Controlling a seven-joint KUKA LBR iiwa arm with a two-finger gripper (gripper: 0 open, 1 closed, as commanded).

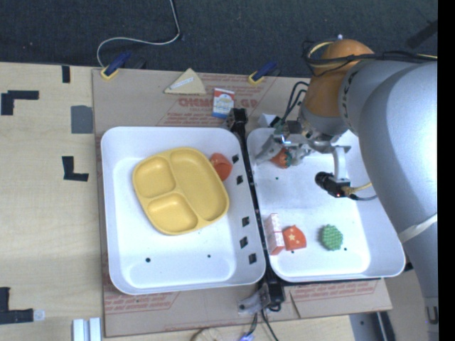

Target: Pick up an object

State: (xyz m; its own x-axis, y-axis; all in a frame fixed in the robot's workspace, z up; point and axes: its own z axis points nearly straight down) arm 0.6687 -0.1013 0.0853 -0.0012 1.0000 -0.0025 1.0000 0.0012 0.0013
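A small orange-red piece (282,160) lies near the back left corner of the right bin (370,261), and the gripper (284,150) is right down on it. The metal fingers (268,148) appear to stand on either side of the piece, but the wrist hides much of the spot, so I cannot tell whether the claw is clenched on it or released around it. This looks like the grasping step of the pick: the arm (398,126) has its reach on a target and the lift is not yet done.

The next move, as I judge it, calls for a firm closing on the piece and then a straight rise, kept away from the bin wall and from the black divider (245,183) between the bins, which are both near. The piece is small and rounded, so it may slip out sideways if the fingers close off-centre.

Further out in the same bin, near the front edge, lie a pink packet (273,234), a red block (294,238) just beside it, and a green knobbly ball (331,237) a little apart. In the left bin (121,261) a yellow sectioned plate (180,189) lies with an orange ball (222,165) touching its back right edge.
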